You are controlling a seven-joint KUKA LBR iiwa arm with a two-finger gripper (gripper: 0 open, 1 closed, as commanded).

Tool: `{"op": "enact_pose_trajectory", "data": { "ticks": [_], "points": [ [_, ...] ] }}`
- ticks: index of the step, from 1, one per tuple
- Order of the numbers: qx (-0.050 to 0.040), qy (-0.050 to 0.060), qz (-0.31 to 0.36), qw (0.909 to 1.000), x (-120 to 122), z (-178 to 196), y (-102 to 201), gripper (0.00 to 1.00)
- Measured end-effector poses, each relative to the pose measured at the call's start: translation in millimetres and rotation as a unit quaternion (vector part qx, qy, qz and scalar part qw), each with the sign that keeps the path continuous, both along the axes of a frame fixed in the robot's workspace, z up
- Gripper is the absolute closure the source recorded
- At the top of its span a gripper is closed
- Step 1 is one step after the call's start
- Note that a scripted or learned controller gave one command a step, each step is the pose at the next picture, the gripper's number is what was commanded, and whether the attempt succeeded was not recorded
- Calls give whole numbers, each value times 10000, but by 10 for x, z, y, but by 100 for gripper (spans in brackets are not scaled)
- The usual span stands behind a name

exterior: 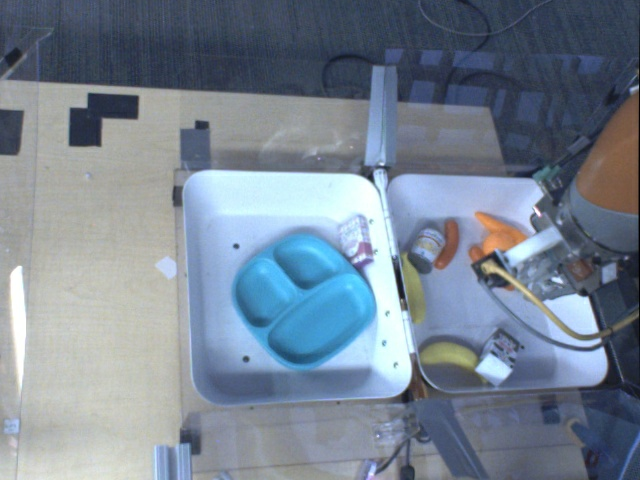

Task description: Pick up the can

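Note:
The can (427, 247) is small and grey with a yellow label. It lies on its side in the right bin (590, 373), near that bin's upper left part, and a red sausage (450, 243) touches its right side. My gripper (556, 274) hangs over the right half of the same bin, well to the right of the can and a little lower in the view. Nothing shows between the gripper and the can except an orange carrot-like piece (497, 232).
The right bin also holds a yellow banana (447, 355) at the front, a greenish banana (412, 294) along the left wall and a small white and dark object (498, 355). In the left bin (210, 268) lie a blue divided plate (305, 300) and a small packet (357, 239).

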State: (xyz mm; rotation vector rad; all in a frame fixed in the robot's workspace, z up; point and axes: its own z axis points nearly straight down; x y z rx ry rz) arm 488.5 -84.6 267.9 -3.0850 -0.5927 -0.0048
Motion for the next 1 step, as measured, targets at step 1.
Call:
{"op": "enact_pose_trajectory", "data": {
  "ticks": [1],
  "points": [
    [3,10,-872,9962,-8,-387,86,100]
  ]
}}
